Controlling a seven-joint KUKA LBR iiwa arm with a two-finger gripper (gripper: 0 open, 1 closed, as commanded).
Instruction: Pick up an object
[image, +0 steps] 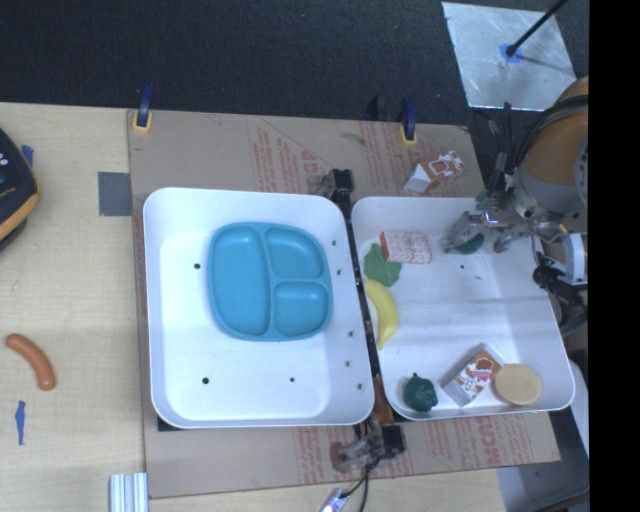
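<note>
The gripper (468, 236) hangs low over the far corner of the right bin (520, 300); whether it is spread or pressed together I cannot tell, and nothing is visible between its fingers. So I judge the pick is not yet done. Nearest to it lies a small red-and-white carton (405, 246). The same bin holds a green leaf (379, 266), a banana (382, 312), a dark green piece (420, 393), another carton (473, 377) and a round biscuit (518, 384). The left bin (180, 380) holds a blue divided plate (269, 280).
</note>
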